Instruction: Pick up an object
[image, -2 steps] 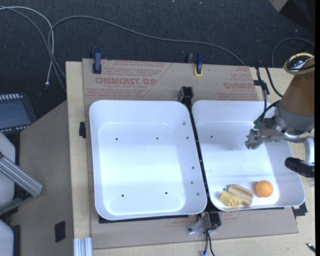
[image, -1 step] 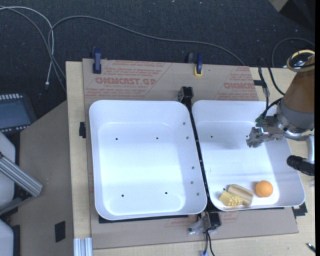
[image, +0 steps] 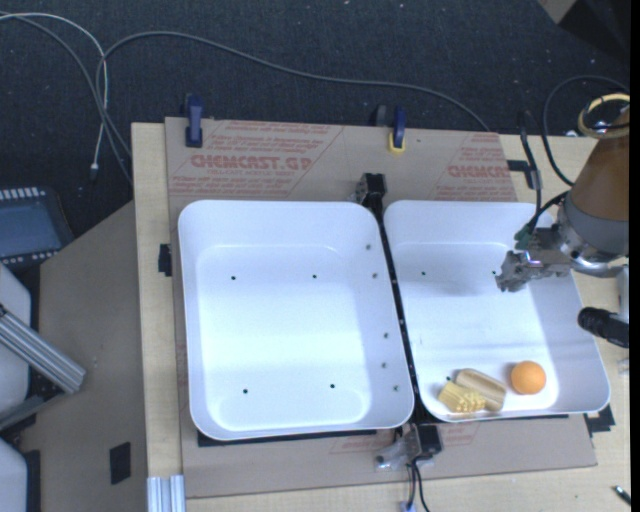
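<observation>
1. nearest the camera, three objects lay along the front edge of the right bin (image: 560, 330): a yellow corn-like piece (image: 461, 399), a tan oblong piece (image: 481, 383) touching it, and an orange ball (image: 528, 377) just beside them.
2. gripper (image: 513, 272) hung over the back right part of the right bin, well apart from the objects.
3. jaw state could not be told.
4. left bin (image: 200, 330) stood beside the right bin, edges touching.
</observation>
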